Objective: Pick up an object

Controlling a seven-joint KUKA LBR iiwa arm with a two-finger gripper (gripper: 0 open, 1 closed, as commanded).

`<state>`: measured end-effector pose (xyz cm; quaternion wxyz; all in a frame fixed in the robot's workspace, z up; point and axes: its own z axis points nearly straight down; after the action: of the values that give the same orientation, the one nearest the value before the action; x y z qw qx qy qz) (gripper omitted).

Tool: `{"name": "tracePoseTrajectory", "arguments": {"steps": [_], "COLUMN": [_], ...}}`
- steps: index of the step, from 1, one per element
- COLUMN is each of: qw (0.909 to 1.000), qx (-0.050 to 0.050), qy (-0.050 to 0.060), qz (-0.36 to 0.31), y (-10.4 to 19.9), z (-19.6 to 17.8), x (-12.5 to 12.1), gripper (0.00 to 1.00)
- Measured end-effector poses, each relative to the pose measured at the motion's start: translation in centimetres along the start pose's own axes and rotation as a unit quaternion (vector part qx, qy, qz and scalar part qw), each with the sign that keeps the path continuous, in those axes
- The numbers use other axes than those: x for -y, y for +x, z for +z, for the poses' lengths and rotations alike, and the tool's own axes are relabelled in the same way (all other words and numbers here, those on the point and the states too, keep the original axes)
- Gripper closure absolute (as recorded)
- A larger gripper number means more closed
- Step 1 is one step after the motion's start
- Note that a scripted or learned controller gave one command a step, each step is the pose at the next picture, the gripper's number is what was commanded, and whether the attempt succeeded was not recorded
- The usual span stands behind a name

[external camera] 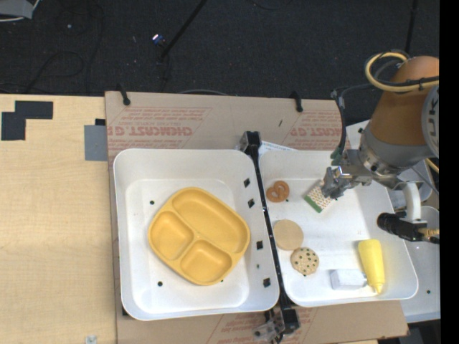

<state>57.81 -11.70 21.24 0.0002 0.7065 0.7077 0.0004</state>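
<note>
My gripper (333,184) reaches into the right bin (401,224) from the right, near its back middle. Its tip is directly over the upper end of a small green-and-white patterned piece (316,198), which lies tilted on the bin floor or just above it. To the left of that piece sits a brown pretzel (277,190). Closer to the front are a plain tan round disc (288,234) and a chocolate chip cookie (305,261). A yellow bottle (371,264) and a small white block (347,279) lie at the front right.
The left bin (133,192) holds a yellow three-compartment plate (199,235). A black divider rail (261,221) runs between the bins. Black clamp hardware (405,226) juts over the right bin's right rim. Cardboard lies under both bins.
</note>
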Motion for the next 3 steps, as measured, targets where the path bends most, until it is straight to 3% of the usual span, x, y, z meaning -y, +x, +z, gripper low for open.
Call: {"name": "tracePoseTrajectory", "arguments": {"steps": [1, 3], "qw": [1.0, 1.0], "qx": [0.0, -0.001], "qy": [0.001, 0.004], "qz": [0.0, -0.001], "y": [-0.1, 10.7], "z": [-0.8, 0.8], "x": [0.0, 2.4], "gripper": [1.0, 1.0]}}
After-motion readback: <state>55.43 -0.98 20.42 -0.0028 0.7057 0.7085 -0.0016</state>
